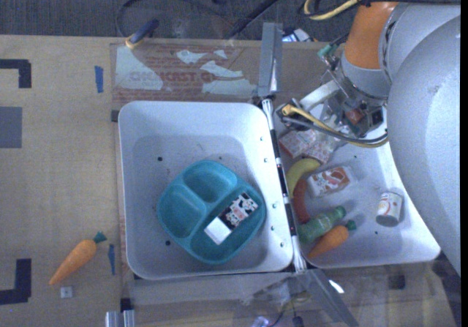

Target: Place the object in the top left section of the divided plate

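hand [349, 115] over right bin [409, 245], grip unclear

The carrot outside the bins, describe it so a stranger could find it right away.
Start at the left white bin holding the teal divided plate. Just off its lower left corner, the carrot lies on bare bench. The other carrot sits in the right bin.

smooth matt teal plastic divided plate [191, 210], shallow white plastic bin [139, 135] with a slight sheen, plain matt wooden bench top [51, 194], glossy little printed milk carton [234, 217]
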You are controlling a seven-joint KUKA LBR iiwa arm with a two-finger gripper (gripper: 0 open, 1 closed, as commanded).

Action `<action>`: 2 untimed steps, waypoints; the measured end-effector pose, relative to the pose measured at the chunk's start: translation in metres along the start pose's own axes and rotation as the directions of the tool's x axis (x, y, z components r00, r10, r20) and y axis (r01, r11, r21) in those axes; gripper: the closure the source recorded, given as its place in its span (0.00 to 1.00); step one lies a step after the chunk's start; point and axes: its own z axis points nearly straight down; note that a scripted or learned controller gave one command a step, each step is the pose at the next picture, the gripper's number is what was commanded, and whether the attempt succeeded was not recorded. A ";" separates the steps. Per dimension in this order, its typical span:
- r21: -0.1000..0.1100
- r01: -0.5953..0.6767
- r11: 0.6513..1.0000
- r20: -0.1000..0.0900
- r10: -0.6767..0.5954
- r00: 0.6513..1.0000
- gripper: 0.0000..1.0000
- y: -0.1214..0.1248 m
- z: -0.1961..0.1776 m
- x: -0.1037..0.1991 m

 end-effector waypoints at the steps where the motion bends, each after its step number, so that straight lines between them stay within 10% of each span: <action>1: 0.000 0.107 0.994 0.000 -0.107 0.994 1.00 0.058 0.013 -0.023; 2: 0.001 0.187 0.982 -0.001 -0.187 0.982 1.00 0.073 -0.003 -0.079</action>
